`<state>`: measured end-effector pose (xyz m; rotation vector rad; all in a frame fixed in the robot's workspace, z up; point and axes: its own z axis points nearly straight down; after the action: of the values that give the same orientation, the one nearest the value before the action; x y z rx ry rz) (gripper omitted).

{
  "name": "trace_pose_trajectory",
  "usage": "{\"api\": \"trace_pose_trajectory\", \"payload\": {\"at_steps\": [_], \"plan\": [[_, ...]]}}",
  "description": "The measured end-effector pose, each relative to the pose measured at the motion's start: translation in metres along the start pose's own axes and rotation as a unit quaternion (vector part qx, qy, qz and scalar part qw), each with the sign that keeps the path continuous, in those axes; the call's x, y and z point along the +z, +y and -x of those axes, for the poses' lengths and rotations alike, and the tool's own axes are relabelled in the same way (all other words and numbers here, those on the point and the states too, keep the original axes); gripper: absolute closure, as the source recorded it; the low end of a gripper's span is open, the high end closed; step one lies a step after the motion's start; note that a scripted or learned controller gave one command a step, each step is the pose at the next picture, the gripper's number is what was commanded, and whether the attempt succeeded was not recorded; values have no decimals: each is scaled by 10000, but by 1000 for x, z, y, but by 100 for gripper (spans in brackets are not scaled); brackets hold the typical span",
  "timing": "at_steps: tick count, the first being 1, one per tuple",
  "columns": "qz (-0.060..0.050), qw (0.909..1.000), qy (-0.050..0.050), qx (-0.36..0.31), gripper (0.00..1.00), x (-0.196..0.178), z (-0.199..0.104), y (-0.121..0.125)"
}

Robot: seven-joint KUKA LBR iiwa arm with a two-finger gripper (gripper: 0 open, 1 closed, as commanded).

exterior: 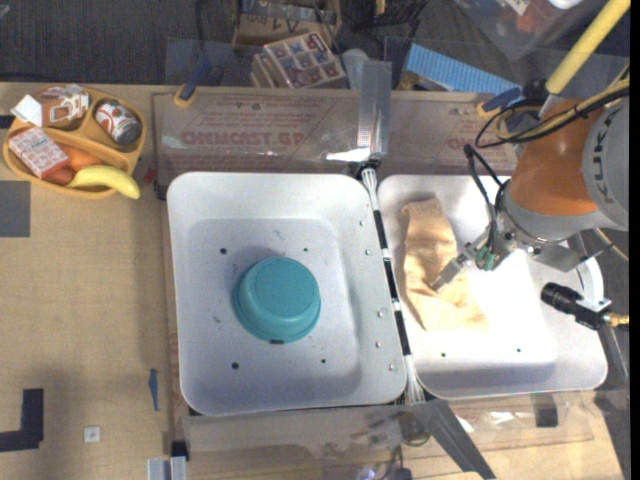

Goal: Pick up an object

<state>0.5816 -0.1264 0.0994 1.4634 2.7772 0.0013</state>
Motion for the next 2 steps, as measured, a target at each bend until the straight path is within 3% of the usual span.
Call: {"api": "trace_pose_trajectory", "payload": {"at_steps": [1,2], "plan": [[67,9990,-52,444,0,7,-36,-43],[9,9999,-12,-112,0,-48,21,18]]}}
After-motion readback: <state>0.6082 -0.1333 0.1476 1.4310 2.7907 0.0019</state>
